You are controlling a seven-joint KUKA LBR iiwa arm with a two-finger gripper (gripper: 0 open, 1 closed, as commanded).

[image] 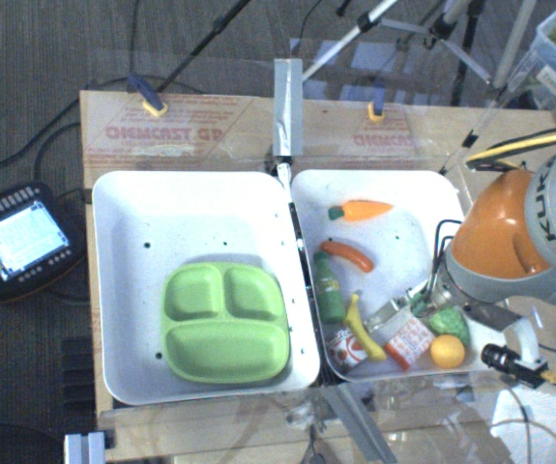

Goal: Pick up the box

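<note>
At the near edge of the right bin [452, 187], the box [409, 341], red and white, lies between a banana [363, 329] and an orange [447, 352], with a can [346, 349] beside them. The end effector [415, 303] sits just above the box, probably lined up for a grasp; whether it is wide or narrow I cannot tell. Farther back lie a green bottle [329, 291], a sausage [347, 255] and a carrot [361, 211]. The left bin [123, 211] holds a green divided plate [225, 323].
</note>
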